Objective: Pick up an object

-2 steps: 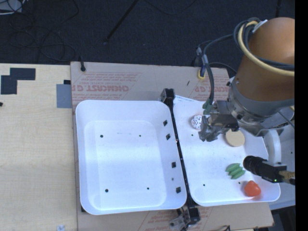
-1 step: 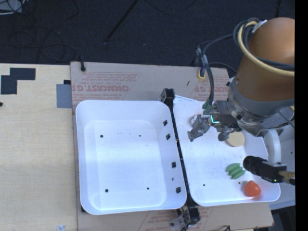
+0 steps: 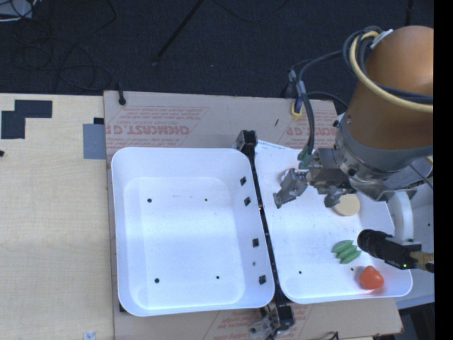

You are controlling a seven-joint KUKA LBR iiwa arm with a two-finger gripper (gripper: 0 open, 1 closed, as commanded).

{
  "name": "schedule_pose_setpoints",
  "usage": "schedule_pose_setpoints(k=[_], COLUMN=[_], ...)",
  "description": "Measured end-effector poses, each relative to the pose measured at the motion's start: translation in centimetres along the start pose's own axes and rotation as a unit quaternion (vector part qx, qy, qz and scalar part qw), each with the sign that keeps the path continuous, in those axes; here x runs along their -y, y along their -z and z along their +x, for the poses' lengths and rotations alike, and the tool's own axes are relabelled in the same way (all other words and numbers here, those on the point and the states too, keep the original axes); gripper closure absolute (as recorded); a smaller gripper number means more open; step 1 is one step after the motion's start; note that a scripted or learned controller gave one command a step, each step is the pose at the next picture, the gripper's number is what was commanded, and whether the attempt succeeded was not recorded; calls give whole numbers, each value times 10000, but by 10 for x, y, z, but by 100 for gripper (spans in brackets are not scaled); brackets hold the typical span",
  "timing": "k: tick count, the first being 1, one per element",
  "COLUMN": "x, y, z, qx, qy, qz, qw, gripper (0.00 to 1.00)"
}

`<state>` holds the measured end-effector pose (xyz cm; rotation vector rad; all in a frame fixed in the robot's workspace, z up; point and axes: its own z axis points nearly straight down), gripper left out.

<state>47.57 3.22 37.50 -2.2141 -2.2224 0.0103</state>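
The green pod [image 3: 345, 251] lies near the right bin's [image 3: 311, 268] lower-right corner. It looks light, soft and narrow, so it is best pinched across its middle. A red ball [image 3: 371, 278] sits nearer that corner and may roll. A flat tan disc [image 3: 347, 205] lies by the bin's right side. The gripper [image 3: 289, 188] hangs over the bin's upper-left part; I cannot tell whether it is apart or together.
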Motion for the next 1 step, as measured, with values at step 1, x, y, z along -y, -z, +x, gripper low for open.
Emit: schedule_pose_setpoints(k=[1], x=[-15], y=[-96], z=[-105], qx=[3], qy=[-68], qz=[14], qw=[10000], gripper=[0])
